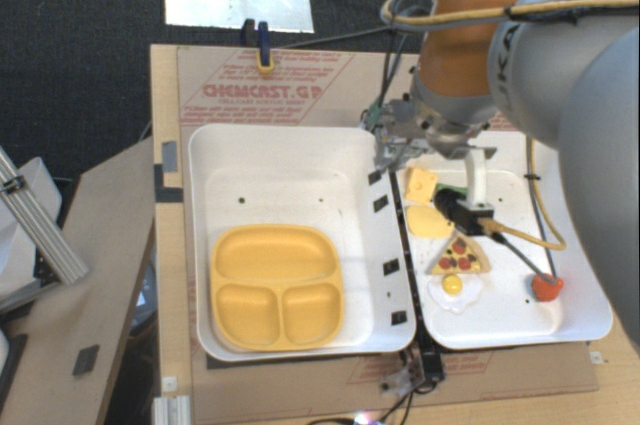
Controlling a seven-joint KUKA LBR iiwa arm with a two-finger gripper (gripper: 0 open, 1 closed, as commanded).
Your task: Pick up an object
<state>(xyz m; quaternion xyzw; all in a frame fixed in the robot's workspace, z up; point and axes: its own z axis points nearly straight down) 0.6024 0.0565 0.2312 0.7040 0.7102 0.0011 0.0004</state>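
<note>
While the gripper (pixel 402 151) hangs at the back of the right bin (pixel 520 318), the cheese slice (pixel 421 183) lies just in front, nearer the camera. I cannot tell if the gripper is open or shut.

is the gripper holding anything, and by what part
Cannot tell: the gripper hangs by the cheese, and the view there is too blurred to read.

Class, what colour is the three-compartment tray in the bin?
The tray is plain yellow, clearest in the camera view.
</note>
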